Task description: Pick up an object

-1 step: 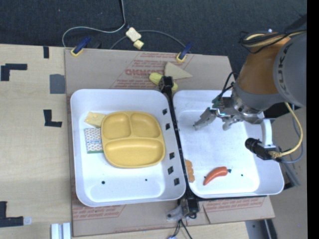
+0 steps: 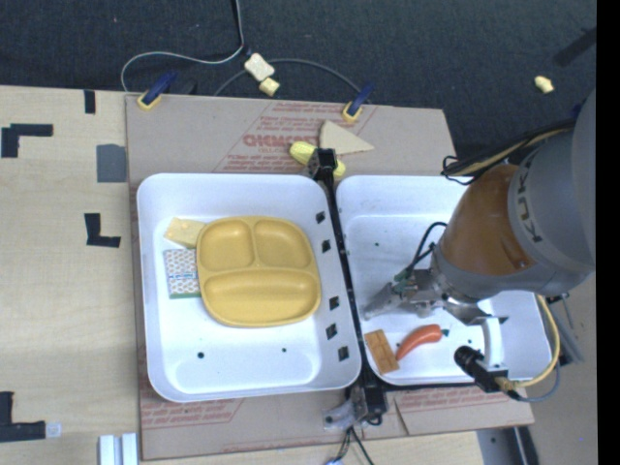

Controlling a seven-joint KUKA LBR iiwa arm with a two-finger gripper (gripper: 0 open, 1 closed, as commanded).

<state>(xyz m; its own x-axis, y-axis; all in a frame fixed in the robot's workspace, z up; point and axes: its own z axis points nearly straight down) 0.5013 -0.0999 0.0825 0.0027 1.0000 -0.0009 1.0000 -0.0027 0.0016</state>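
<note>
The grey KUKA arm (image 2: 542, 211), its orange band (image 2: 489, 226) above the wrist, reached in over the right bin (image 2: 387, 201), covering that bin's outer half. The left bin (image 2: 155, 260), well away from the gripper (image 2: 402, 294) across the black divider (image 2: 334, 260), was largely taken up by a yellow sectioned tray (image 2: 260, 269), with bare floor along its near side. Two flat cards, one pale yellow (image 2: 181, 231) and one checked (image 2: 180, 272), lay tucked against the tray's far edge. In the right bin, open floor lay between the gripper and the divider and toward the bin's far wall. Whether the gripper was wide or closed could not be told. Just below it, near the bin's front rim, lay a curved orange-red object like a chilli pepper (image 2: 419, 339), and beside that a small brown block (image 2: 382, 351), neither between the fingers.
</note>
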